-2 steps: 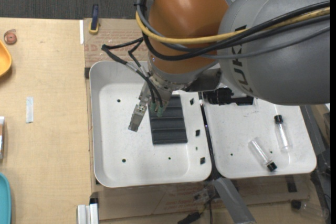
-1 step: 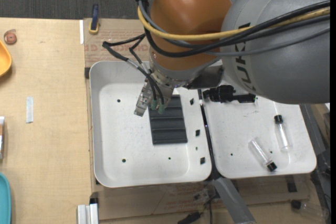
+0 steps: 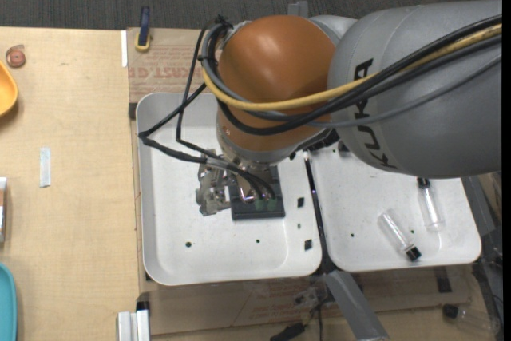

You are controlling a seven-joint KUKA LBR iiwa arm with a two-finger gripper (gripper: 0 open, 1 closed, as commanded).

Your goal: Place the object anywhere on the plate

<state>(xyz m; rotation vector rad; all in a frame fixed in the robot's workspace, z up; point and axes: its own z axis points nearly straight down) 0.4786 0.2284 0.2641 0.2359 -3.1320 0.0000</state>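
Your grey two-finger gripper (image 3: pixel 214 196) hovers low in the shallow white left bin (image 3: pixel 168 251); I can't tell its jaw state. Two clear plastic tubes (image 3: pixel 398 234) lie in the right bin: light, slippery, grip mid-body.

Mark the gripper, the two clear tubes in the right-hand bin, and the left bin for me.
gripper (image 3: pixel 214 200): camera view, its metal finger end.
upper clear tube (image 3: pixel 429 206): camera view, mid-body.
lower clear tube (image 3: pixel 397 234): camera view, mid-body, above its black cap.
left bin (image 3: pixel 160 251): camera view, bare floor.

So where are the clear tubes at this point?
Two clear tubes lie in the right bin, toward its right side, under the arm and away from the gripper over the left bin.
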